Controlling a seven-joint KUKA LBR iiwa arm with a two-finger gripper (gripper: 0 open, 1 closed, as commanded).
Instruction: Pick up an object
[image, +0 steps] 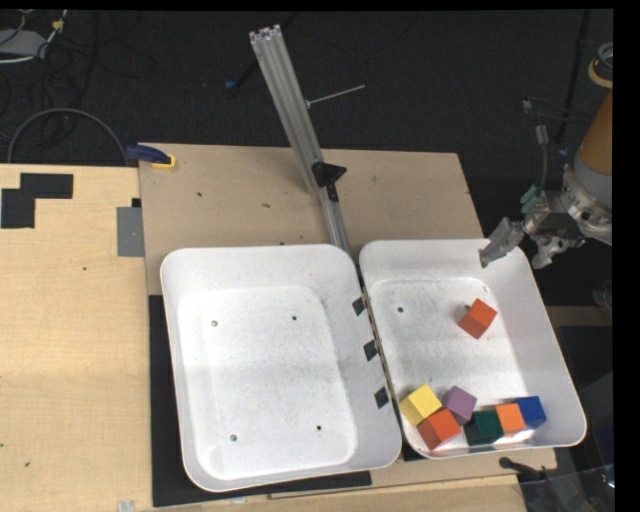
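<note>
Blocks (478, 420) clustered in right bin (440, 268).

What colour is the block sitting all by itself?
Red-orange block, seen in the camera view.

The arm (600, 150) is cut off at the right edge, so little beyond its wrist shows. The hand (520, 242) is small and blurred over the right bin's (560, 360) far corner; its finger spacing cannot be read. The green cube (484, 427) seems partly hidden behind its neighbours.
</note>
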